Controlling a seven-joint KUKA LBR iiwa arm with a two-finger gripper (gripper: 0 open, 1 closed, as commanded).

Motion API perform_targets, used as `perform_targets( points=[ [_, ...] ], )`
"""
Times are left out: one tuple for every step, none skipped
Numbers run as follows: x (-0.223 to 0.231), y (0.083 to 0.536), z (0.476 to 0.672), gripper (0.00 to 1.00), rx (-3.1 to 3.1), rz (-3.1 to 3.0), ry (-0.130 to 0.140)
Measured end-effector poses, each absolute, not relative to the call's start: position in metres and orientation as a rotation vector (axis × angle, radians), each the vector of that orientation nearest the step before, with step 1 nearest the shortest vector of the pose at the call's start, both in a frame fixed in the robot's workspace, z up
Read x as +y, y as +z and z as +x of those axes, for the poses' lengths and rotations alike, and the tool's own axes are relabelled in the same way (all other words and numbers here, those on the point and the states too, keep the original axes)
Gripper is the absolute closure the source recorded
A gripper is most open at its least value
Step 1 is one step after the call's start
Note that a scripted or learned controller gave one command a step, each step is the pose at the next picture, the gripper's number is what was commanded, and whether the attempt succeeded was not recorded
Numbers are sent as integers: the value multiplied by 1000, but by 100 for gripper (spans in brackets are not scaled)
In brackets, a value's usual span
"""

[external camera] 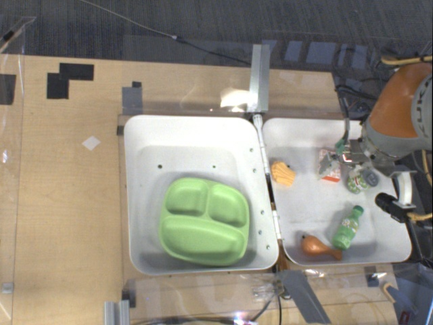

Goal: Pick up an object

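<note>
The likeliest target, judged from where the arm hangs, is the small crumpled silver-and-red foil packet [330, 166], lying in the upper middle of the right white bin [298, 239]. The two-finger gripper [349, 156] sits just right of that packet, at the end of the grey arm with the orange band [400, 107]; whether it is spread or closed cannot be told from this angle, and nothing is visibly held.

Just right of the packet and a little lower lies a small round green-and-white item [361, 180], blurred, perhaps 2 pieces. Left of the packet rests an orange-yellow ridged toy, like a corn cob [283, 174]. Well below the packet lie a green plastic bottle with a white label [347, 227] and, beside its base, a brown-orange pear-shaped toy [316, 246]. Far left of the packet, in the left white bin [145, 147], sits a light green 3-compartment plastic tray [203, 220].

To do the grasp well, the arm should centre over 1 item only: the packet and the round item lie close, so a sloppy descent could nudge both. Crumpled foil will likely flatten and slip, so a low, firm pinch seems wise.
</note>
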State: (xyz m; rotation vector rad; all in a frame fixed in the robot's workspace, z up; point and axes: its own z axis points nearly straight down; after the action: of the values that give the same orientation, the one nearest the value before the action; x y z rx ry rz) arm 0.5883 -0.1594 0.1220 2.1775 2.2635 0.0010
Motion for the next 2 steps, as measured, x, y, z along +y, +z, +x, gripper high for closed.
perform_targets(
  points=[
    [-158, 89, 652, 0, 2399, 2008, 12],
    [-156, 100, 655, 100, 2403, 1999, 17]
  ],
)
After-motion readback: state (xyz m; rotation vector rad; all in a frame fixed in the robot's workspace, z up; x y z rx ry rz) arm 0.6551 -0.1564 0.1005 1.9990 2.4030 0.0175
